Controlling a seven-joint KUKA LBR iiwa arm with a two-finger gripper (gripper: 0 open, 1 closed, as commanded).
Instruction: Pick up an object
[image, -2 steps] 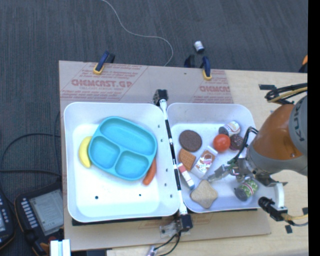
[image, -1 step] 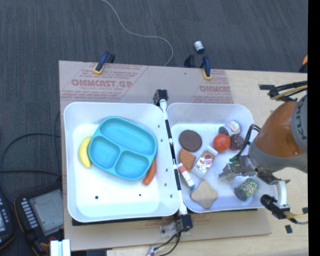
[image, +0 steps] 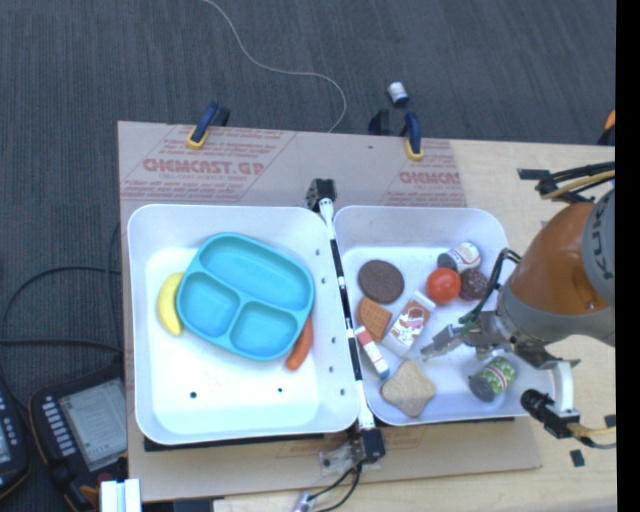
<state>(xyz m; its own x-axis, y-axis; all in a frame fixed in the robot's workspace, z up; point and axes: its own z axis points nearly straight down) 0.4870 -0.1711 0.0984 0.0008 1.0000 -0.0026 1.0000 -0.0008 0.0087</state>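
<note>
The hand (image: 448, 340) is seen low in the right bin (image: 420, 220); whether it is open or closed cannot be told. Nothing is visibly gripped. The carton (image: 411, 325) lies just left of the hand, the bread slice (image: 407, 388) below-left, the can (image: 494, 379) right. The carton is judged light, stiff, slightly crushable; its narrow sides should be taken.
</note>
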